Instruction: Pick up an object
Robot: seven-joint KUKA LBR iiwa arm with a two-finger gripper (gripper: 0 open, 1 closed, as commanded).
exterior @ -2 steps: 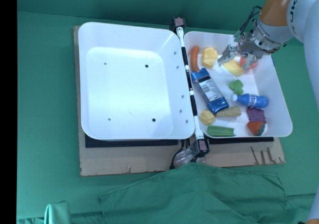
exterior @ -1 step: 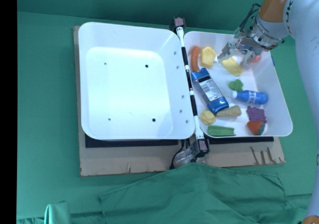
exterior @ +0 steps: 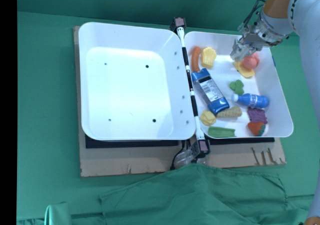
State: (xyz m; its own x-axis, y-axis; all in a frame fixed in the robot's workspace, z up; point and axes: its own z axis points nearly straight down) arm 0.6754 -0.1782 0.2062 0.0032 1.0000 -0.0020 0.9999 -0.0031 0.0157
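Closest to you there's a rumpled green cloth (exterior: 200, 196) draped over the front of the surface (exterior: 45, 94), and just past it a sheet of brown cardboard (exterior: 125, 166) that both bins sit on. The left bin (exterior: 100, 31) has nothing in it but a few small dark dots on its floor. The right bin (exterior: 280, 104) is where all the stuff is. Along its near wall you've got a green pea pod (exterior: 221, 131), a strawberry (exterior: 256, 128) in the near right corner, and a purple bunch of grapes (exterior: 257, 115) touching it just behind. Next row back: a small yellow lemon-ish piece (exterior: 208, 117), a corn cob (exterior: 230, 112) beside it, and a blue bottle (exterior: 251, 100) lying on its side. A blue snack packet (exterior: 210, 90) lies diagonally near the divider, with a little green broccoli-type thing (exterior: 237, 87) to its right. Further back there's an orange carrot (exterior: 195, 58) next to a yellow piece (exterior: 208, 56), and over toward the far right a yellow slice (exterior: 246, 71) with a pinkish-red round thing (exterior: 250, 62) touching it. The end effector (exterior: 241, 51) hangs right above that pinkish one, at the far end of the right bin. You can't really tell how far apart its tips are from this angle, and nothing is visibly held between them.
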